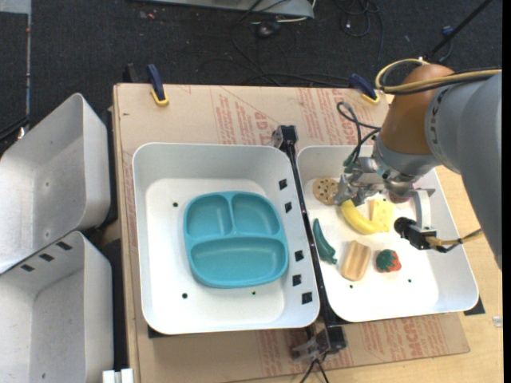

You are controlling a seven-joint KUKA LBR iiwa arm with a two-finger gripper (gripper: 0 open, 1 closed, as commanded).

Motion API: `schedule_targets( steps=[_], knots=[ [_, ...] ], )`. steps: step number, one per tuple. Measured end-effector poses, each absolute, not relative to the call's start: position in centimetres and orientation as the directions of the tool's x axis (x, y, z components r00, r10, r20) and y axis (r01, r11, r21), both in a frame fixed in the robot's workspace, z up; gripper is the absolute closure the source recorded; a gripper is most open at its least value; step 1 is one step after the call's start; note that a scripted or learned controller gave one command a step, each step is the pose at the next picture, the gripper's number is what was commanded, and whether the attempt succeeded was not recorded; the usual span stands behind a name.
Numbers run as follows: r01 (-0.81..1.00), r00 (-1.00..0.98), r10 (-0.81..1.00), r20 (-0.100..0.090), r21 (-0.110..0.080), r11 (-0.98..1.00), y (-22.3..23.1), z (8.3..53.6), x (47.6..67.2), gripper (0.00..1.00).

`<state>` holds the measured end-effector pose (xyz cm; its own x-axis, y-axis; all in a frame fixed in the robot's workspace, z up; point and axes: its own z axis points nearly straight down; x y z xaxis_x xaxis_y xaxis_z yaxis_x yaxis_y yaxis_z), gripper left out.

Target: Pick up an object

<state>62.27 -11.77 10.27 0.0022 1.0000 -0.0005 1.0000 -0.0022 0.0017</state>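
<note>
The right bin [435,287] holds several toy foods: a round tan cookie [324,188], a yellow banana [361,219], a pale yellow block [383,212], a green pepper [324,243], a tan bread roll [356,261] and a red strawberry [388,261]. My gripper [352,190] hangs low over the bin's back part, between the cookie and the top end of the banana. The wrist hides how it meets them. Nothing is visibly lifted.
The left bin [160,214] carries a teal divided plate [235,238]. A black divider [299,214] runs between the bins. The grey arm [455,118] crosses the right bin's back right corner, with a black cable [423,238] hanging beside the yellow block.
</note>
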Motion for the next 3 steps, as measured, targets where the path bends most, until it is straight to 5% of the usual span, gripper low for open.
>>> schedule_targets(
  steps=[2,3],
  knots=[
    [1.000,-0.003,1.000,-0.002,0.008,0.003,-13.0,21.6,62.9,1.00],
    [1.000,-0.003,1.000,-0.001,0.001,0.003,-13.0,20.9,63.0,1.00]
  ],
)
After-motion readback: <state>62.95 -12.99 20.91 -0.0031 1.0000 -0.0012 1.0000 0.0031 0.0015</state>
